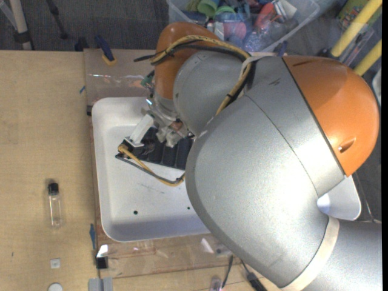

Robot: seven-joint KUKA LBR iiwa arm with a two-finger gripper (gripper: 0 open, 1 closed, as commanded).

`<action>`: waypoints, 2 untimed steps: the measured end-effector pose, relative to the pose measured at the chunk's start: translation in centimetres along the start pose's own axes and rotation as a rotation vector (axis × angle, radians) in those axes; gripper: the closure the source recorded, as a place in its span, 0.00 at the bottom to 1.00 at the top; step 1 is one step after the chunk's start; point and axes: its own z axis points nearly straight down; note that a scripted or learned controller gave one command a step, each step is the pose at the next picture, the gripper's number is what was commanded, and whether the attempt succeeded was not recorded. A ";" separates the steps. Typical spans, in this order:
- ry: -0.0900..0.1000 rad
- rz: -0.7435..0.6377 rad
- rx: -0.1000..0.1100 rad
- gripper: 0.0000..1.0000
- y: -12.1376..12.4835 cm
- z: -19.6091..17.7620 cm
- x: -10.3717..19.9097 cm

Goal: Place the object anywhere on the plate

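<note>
Gripper low inside white bin, grip state impossible to tell behind the arm; probably reaching for pickup; next, lifting clear to check the catch.

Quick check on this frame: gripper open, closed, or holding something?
Gripper: cannot be told. It is low over the white bin, with the arm blocking much of it.
</note>
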 end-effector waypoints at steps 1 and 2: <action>-0.010 -0.326 0.009 1.00 -3.6 -2.2 -7.6; 0.004 -0.756 0.001 1.00 -2.5 0.3 -14.2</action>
